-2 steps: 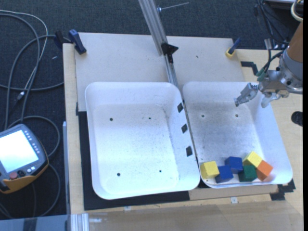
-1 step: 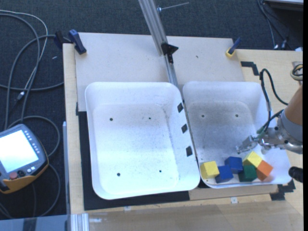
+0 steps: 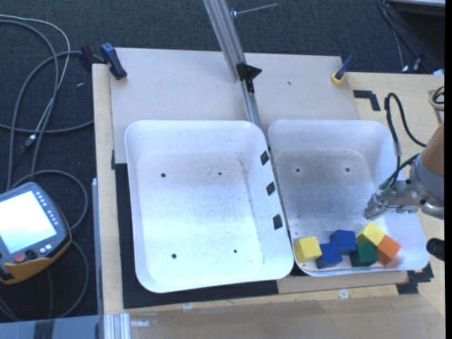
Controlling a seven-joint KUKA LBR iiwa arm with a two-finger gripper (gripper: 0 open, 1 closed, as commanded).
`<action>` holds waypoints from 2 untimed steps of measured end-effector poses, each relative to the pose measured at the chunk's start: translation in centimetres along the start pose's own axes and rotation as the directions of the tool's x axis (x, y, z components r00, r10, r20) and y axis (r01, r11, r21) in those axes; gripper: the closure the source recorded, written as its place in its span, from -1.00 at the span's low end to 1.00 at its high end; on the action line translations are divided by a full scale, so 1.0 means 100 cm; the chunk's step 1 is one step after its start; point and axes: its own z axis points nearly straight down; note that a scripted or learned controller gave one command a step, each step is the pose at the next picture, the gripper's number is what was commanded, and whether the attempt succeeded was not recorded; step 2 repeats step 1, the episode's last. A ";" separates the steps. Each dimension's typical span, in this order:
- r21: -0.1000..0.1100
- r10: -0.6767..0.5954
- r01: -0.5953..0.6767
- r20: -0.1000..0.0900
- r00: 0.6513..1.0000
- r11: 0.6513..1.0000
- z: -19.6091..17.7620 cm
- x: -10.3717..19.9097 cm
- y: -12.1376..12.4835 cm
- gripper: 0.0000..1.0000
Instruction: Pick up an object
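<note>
Jaws [image 3: 374, 207] low inside the right bin [image 3: 311, 136], open or clenched impossible to tell, just above a yellow block [image 3: 373, 232] in the near-corner cluster. Beside it: orange block [image 3: 388, 249], green block [image 3: 365, 254], two blue blocks [image 3: 337, 247], a yellow cube [image 3: 308, 248]. Tightly packed, matte, square-edged pieces; likely risk of nudging neighbours or pinching two. Left bin [image 3: 141, 140] scuffed grey.

The grey arm [image 3: 432, 168] is cut off by the right edge. The small green block [image 3: 365, 253] is partly hidden behind the orange block [image 3: 388, 249] and the blue blocks [image 3: 337, 248], so its full shape cannot be told.
</note>
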 end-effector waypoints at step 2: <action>-0.009 -0.004 0.004 0.003 1.000 1.000 -0.093 0.008 0.061 1.00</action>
